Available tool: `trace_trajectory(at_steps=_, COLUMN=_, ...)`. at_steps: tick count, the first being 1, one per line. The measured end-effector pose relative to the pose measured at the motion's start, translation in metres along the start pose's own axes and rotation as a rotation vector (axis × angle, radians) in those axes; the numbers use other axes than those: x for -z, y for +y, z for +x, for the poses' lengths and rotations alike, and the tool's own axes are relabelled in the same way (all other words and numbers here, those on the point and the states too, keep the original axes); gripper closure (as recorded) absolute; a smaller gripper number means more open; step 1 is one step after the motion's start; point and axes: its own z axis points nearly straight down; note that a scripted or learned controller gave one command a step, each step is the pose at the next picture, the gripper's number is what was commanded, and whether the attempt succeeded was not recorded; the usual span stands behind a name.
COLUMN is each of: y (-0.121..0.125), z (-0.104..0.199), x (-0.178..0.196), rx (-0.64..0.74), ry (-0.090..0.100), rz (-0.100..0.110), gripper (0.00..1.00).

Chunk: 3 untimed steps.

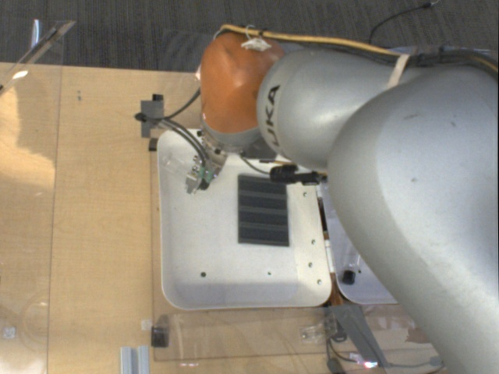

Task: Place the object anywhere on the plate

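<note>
A dark grey ribbed rectangular slab (263,209) lies flat in the left white bin (203,279), right of the bin's middle. My gripper (199,175) hangs below the orange wrist band (230,84), over the bin's upper left part. It is to the left of the slab and apart from it. A small green and metallic piece shows at the gripper's tip; I cannot tell whether it is part of the gripper or a held thing. The arm hides the far edge of the bin.
The big grey arm (405,154) covers most of the right bin (366,291); a small dark thing (348,275) lies at that bin's visible left edge. A black bracket (152,115) sits outside the left bin's far left corner. Wooden bench surface lies to the left.
</note>
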Motion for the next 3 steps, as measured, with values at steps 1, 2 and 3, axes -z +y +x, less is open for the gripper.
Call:
trace_trajectory(at_steps=1, y=-0.032, z=0.086, x=-0.023, rx=-0.077, ry=-0.021, rz=-0.016, gripper=1.00)
trace_trajectory(at_steps=2, y=-0.013, z=0.068, x=0.067, rx=0.212, ry=-0.002, rz=-0.007, gripper=1.00)
trace_trajectory(at_steps=3, y=-0.050, z=0.134, x=-0.025, rx=0.036, ry=0.002, rz=-0.002, gripper=1.00)
